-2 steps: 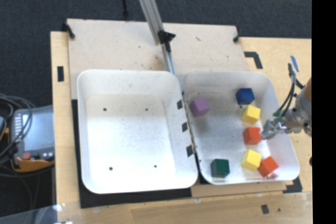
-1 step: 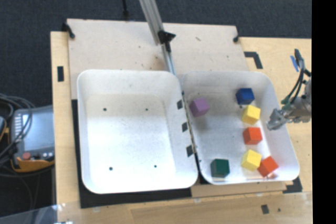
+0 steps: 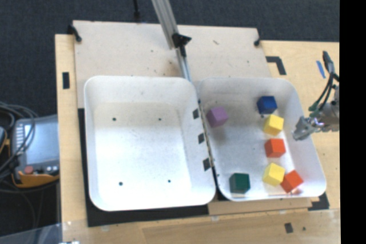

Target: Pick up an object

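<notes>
While the gripper (image 3: 304, 127) is hovering at the right rim of the right bin (image 3: 246, 101), whether its fingers are apart or together cannot be told. Nothing is showing between them. Seven cubes are lying in that bin: purple cube (image 3: 217, 116) at left, blue cube (image 3: 266, 104) far right, two yellow, two orange, and green cube (image 3: 239, 182) near. The left bin (image 3: 103, 91) is sitting alongside.

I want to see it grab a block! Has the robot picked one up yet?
Not yet. All seven blocks sit in the right bin: purple, blue, two yellow, two orange and green. The gripper is at that bin's right rim, carrying nothing visible. Reaching in, grasping and lifting a block are all left.
</notes>
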